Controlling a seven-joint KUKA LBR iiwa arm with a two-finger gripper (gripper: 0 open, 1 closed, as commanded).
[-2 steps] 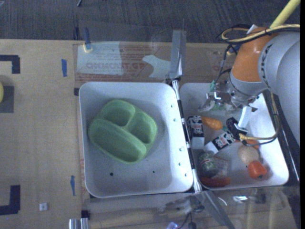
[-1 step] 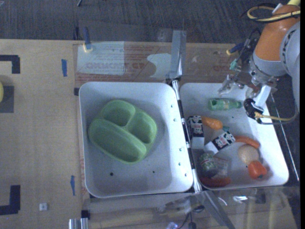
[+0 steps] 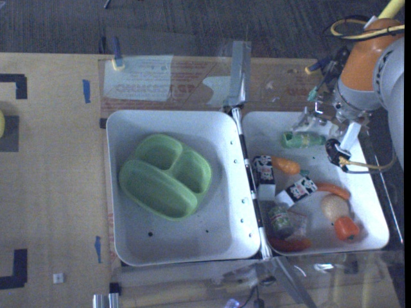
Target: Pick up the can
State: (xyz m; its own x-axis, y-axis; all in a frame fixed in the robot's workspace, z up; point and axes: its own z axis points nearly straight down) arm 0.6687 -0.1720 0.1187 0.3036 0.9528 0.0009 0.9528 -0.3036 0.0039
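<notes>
My fingers (image 3: 319, 122), upper right of the frame, hover at the green can (image 3: 304, 138) lying sideways in the right bin (image 3: 379, 236); open or closed, I cannot tell. It looks light, stiff, slippery; I'd pinch across its round middle

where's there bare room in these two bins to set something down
Left bin: bare floor along the near edge and right side of the green tray. Right bin: a bare patch at its far left corner, left of the gripper. Its near half is crowded with the can and food.
</notes>
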